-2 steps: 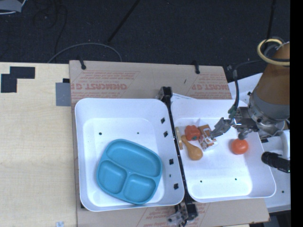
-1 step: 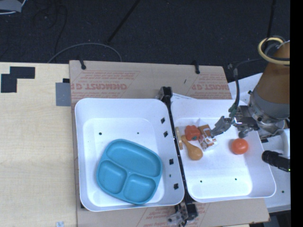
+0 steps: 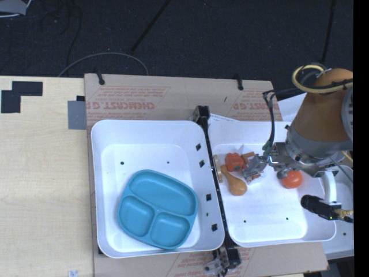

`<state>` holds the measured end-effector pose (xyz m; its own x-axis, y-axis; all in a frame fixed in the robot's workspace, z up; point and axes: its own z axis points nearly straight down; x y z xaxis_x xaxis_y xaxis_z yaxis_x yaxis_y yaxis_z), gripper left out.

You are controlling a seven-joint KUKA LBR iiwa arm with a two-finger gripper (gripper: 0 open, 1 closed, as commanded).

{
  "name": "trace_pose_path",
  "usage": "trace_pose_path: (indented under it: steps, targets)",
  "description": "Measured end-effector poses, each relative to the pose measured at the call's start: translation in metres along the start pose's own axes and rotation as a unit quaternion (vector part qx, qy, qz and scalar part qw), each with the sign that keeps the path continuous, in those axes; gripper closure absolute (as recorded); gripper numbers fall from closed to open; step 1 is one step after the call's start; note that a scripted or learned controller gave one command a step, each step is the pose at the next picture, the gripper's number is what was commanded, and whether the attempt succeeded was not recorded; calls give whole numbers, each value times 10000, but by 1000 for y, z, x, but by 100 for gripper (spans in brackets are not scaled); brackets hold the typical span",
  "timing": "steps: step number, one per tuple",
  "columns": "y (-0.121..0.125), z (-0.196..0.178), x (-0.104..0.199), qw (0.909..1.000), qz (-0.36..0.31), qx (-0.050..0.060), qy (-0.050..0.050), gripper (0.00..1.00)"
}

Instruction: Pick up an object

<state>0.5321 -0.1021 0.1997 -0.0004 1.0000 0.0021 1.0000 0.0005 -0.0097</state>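
Nothing is lifted yet — the gripper (image 3: pixel 253 167) is lowered among the right bin (image 3: pixel 271 229) toys; finger state cannot be told.

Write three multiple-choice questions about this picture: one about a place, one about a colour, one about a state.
1. Where does the divided plate lie?
A. left bin
B. right bin
C. on the bench outside the bins

2. What colour is this plate?
A. red
B. blue
C. yellow

3. How does the plate lie?
A. flat, compartments facing up
B. upside down
C. standing on its edge

Answers:
1 A, it rests on the left bin's floor.
2 B, its whole surface is light blue.
3 A, all three compartments are open to the camera.
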Motion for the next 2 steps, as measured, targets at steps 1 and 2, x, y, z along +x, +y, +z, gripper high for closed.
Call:
trace_pose_path:
  steps: [1,2]
  targets:
    - [4,46,6,10000,7,-6,0,0]
    - [8,91,4,10000,6,-10,-3,0]
